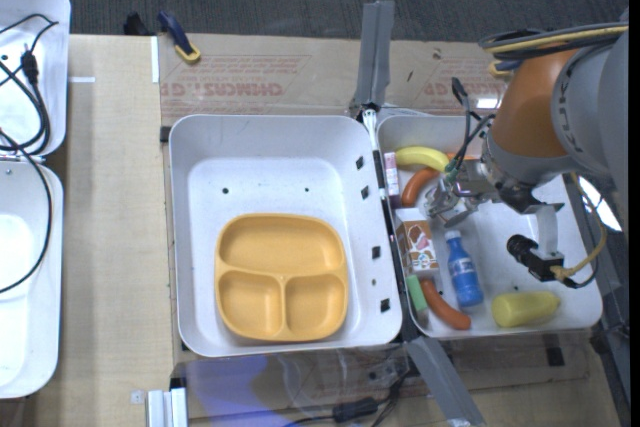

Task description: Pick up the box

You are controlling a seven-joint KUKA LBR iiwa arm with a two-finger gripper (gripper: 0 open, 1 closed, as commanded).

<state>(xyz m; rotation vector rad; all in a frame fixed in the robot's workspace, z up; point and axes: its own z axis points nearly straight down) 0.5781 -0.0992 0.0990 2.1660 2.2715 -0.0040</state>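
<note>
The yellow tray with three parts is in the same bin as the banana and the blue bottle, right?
Not quite. The camera view shows the yellow tray in the left bin, while the banana and blue bottle lie in the right bin.

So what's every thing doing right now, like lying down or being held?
Box: lying flat in the right bin, not held.
Blue bottle: lying on its side beside the box.
Banana: lying near the bin's far edge.
Yellow lemon-like thing: resting at the near right.
Sausage: lying below the box.
Yellow tray: flat, right side up in the left bin.
Hand: hanging low above the box, holding nothing I can see.
</note>
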